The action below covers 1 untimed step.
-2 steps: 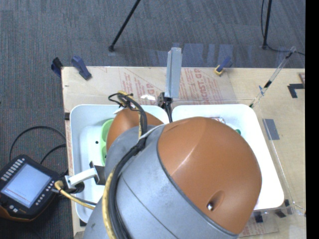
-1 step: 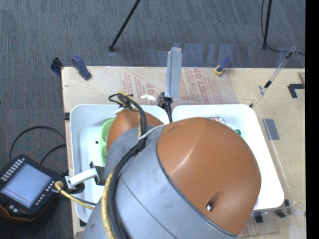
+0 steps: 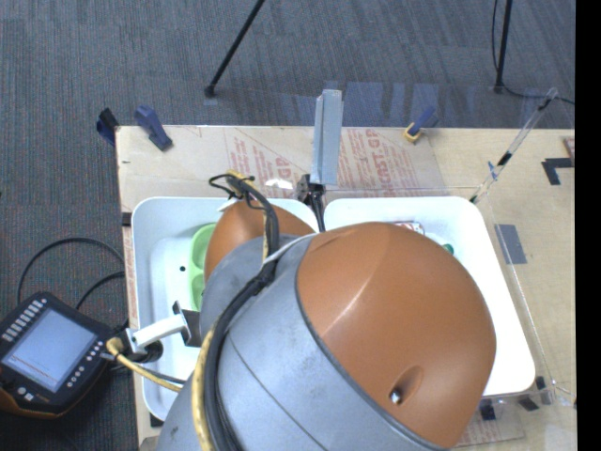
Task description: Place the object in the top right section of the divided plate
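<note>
1. Grey arm with orange dome [image 3: 376,318] fills lower centre, hiding the left white bin [image 3: 150,224].
2. Green divided plate [image 3: 201,248] edge peeks at left; object hidden.
3. Jaws: cannot tell.
4. Step unclear; next needs placement in plate's top right section.

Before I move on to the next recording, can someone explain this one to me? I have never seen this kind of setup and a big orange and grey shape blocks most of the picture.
That large shape is the robot arm, grey with orange caps, seen very close because the single camera looks down from above the bench and the arm passes right under it. Beneath it sit two shallow white bins side by side: the left bin and the right bin. A green item peeks out in the left bin, largely hidden by the arm. The device on the floor at left is a handheld control pendant. Whether the arm holds anything cannot be judged here.
</note>
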Motion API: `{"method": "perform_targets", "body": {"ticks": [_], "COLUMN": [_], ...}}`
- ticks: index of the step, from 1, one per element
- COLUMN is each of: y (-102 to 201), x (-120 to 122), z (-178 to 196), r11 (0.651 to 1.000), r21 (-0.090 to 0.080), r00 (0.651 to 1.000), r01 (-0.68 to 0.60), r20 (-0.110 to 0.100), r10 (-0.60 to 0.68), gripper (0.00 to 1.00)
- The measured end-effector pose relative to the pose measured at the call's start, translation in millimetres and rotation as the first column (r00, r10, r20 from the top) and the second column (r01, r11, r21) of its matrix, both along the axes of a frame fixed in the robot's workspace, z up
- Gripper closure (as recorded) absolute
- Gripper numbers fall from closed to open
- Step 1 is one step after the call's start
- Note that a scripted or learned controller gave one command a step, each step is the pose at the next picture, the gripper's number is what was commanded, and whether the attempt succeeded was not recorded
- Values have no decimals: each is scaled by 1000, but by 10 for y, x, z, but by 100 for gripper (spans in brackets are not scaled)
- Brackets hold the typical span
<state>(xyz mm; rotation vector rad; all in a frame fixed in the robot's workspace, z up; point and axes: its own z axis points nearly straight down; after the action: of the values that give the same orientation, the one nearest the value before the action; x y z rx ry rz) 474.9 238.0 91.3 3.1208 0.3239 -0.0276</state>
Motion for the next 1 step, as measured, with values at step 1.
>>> {"method": "perform_targets", "body": {"ticks": [1], "y": [1], "x": [-13], "z": [-9], "r11": [1000], "r21": [0], "r00": [1000], "r01": [0], "r20": [-6], "r10": [0], "gripper": [0]}}
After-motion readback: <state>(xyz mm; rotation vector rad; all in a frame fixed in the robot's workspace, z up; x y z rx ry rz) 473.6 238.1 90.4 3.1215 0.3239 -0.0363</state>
